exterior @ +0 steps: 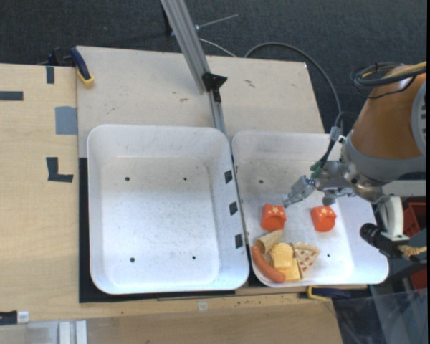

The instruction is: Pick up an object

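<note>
Toy food pieces lie in the right shallow white plastic bin (272, 153): a red block with yellow specks (273, 216), a second red-orange block (323, 218), a tan cone-shaped piece (269, 241), an orange-red sausage (266, 265), a yellow wedge (286, 261) and a pizza-like slice (306, 255). The last four cluster touching at the bin's near edge. The grey two-finger pincer (312, 190) hangs between and just above the two red blocks, fingers spread, pinching nothing. The left white bin (100, 192) sits alongside on the wooden bench (29, 192).
</note>
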Action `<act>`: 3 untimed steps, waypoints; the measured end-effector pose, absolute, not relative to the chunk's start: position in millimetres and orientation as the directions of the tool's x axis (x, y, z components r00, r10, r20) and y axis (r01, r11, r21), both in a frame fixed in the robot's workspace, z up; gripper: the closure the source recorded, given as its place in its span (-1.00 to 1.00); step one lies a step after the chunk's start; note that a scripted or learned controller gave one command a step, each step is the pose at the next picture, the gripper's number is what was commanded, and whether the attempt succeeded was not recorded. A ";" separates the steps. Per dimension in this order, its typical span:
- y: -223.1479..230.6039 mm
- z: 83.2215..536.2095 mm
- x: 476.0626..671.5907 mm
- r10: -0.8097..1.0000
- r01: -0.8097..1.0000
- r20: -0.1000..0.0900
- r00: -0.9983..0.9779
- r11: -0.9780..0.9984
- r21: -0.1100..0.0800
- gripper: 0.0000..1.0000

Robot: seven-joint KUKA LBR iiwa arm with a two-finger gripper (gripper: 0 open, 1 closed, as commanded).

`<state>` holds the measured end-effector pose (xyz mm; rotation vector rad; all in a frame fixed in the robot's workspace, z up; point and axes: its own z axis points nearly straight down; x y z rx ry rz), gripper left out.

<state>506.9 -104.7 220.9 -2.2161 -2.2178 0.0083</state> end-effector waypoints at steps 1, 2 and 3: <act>-109.1 176.1 504.2 1.000 1.000 0.001 0.000 0.000 -0.007 -1.00; -109.7 115.5 509.8 1.000 1.000 0.001 -0.001 0.001 -0.009 -1.00; -109.3 128.5 511.2 1.000 1.000 0.001 -0.002 0.002 -0.004 1.00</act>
